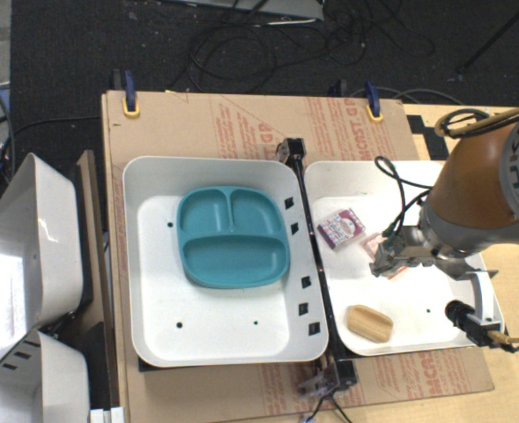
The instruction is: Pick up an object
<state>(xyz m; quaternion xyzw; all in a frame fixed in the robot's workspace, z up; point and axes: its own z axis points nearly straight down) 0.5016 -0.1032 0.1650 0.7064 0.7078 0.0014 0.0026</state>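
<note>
While cables [241, 25] are trailing over the dark floor at twelve o'clock, the cardboard sheet [241, 122] under the bins is sitting pinned by two clamps [131, 104] at its far edge. At nine o'clock, two spare white tubs [30, 245] are leaning beside the bench.

Reaching in from three o'clock, the arm [479, 183] is bending down over the right bin [365, 176], its orange band uppermost and a black cable looping off its wrist. The gripper [389, 261] is hanging low near the bin's middle — something pale and pinkish is showing just under it, but whether the gripper is holding that is too small to tell.

The right bin is holding a purple packet [341, 227] at ten o'clock of the gripper, near it, and a tan bun-like lump [369, 322] at seven o'clock, apart from it. Neither is blocked by anything. The left bin [153, 324] is carrying a teal divided plate [234, 238] — lying flat toward its far half.
</note>
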